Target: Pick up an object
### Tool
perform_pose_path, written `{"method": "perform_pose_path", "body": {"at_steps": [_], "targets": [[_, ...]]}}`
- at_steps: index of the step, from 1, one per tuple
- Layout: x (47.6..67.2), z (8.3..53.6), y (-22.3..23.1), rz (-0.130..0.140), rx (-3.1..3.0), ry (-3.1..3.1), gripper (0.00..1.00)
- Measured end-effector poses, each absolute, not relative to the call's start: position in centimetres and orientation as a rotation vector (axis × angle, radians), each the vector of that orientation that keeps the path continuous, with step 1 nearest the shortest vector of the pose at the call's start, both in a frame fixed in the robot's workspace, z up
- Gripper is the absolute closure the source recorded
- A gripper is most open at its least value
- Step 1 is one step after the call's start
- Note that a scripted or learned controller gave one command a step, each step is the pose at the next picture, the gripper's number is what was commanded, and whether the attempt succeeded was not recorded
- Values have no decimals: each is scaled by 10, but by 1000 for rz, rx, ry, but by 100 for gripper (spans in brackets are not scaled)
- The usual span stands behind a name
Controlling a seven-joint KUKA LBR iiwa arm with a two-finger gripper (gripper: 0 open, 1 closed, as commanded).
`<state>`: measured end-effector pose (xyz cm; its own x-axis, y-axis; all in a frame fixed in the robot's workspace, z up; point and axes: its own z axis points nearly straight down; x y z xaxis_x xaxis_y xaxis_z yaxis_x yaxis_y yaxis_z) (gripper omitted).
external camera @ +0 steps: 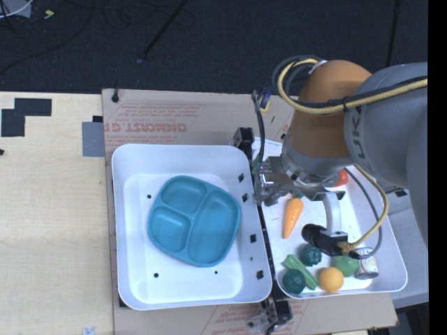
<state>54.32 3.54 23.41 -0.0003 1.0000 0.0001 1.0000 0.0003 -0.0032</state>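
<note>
The arm [391,117] is a thick, rounded body of smooth grey casing, with a glossy orange band [325,110] swelling like a dome above the wrist. Yellow and black cables [307,100] loop over the orange part and run along the grey shell. Below sits a grey metal wrist collar [307,173], and a further yellow cable [377,222] curves down beside it.

Light wood counter [49,208], black markings at far left. Printed cardboard sheet [174,121] lies flat on it. Two shallow white bins on the cardboard, touching: left bin [129,278], right bin [391,267].
</note>
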Motion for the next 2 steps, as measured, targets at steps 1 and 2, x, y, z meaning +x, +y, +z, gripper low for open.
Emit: {"method": "perform_pose_path", "body": {"at_steps": [1,2], "targets": [[535,224,47,6,-2218,-2220,100],[542,218,40,6,-2221,-2219,100]]}}
